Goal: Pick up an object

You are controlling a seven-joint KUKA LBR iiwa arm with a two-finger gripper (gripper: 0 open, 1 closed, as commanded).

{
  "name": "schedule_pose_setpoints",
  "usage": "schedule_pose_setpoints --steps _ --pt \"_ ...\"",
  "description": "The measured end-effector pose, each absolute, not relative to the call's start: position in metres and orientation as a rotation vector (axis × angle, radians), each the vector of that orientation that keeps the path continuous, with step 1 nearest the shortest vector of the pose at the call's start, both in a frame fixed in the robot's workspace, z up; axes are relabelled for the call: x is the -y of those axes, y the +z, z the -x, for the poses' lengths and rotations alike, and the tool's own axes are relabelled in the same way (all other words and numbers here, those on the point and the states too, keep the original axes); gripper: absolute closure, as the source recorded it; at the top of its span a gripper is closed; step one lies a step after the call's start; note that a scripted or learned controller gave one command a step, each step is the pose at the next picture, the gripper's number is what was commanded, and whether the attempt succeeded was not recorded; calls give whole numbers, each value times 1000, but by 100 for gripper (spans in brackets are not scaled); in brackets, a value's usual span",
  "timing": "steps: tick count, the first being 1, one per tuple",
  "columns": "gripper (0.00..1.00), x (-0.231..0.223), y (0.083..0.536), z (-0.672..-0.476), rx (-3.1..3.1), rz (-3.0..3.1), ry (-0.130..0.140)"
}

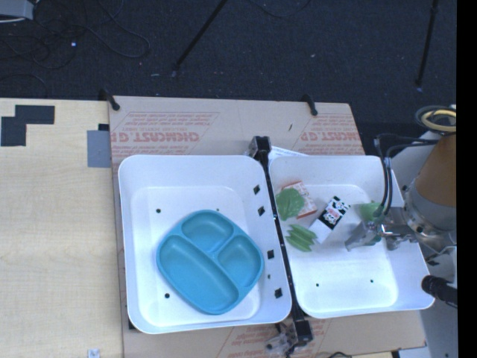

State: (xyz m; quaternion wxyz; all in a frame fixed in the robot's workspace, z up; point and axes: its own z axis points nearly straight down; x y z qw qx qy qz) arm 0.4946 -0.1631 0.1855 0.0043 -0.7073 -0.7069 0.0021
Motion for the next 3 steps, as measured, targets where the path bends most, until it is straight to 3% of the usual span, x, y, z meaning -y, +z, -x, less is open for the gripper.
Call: schedule_pose_setpoints --steps 2,3 --pt "0 154 86 -494 2216 2218 4" --pt "100 156 98 -495 2211 2225 4"
